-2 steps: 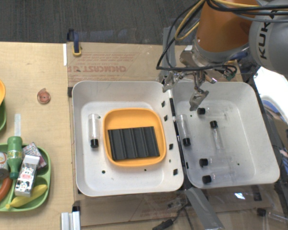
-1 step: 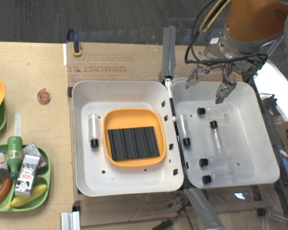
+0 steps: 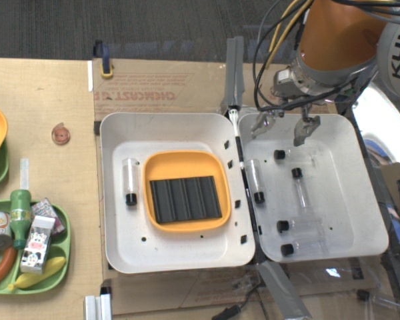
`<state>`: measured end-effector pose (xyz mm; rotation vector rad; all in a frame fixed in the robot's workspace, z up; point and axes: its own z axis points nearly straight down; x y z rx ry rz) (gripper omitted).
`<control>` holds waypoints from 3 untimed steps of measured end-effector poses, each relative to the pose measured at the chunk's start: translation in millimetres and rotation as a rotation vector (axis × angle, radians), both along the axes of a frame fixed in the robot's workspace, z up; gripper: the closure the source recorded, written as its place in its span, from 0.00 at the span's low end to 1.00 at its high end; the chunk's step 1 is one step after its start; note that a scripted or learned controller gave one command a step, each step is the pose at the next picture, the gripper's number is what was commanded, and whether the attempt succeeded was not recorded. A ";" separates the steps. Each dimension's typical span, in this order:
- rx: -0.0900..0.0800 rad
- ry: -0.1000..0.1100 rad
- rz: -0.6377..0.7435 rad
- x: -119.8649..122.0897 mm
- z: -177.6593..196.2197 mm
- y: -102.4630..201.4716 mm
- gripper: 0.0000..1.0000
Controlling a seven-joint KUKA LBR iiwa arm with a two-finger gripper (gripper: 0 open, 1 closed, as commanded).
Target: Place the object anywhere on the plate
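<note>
Grey arm with orange band [image 3: 338,25] reaching in at the upper right, cut off by the top and right edges, cables looped around it. Below it, the gripper [image 3: 285,130] hanging over the far end of the right bin [image 3: 360,179], fingers spread apart with nothing between them.

Left of the gripper, the left bin [image 3: 113,245] bearing a yellow plate [image 3: 187,163] with rounded corners; a dark ribbed rectangular insert [image 3: 187,199] covering most of its middle.

Further left in that bin, beside the plate and apart from it, a clear tube with a black cap [image 3: 130,181], lying lengthwise on the white floor.

Under and just below the gripper, more clear tubes with black caps [image 3: 299,187] scattered in the right bin; transparent bodies hard to make out against the white, exact count uncertain.
</note>
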<state>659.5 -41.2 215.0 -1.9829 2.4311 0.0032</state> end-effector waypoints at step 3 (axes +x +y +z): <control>0.000 -0.001 0.545 -0.4 -22.6 -35.6 0.00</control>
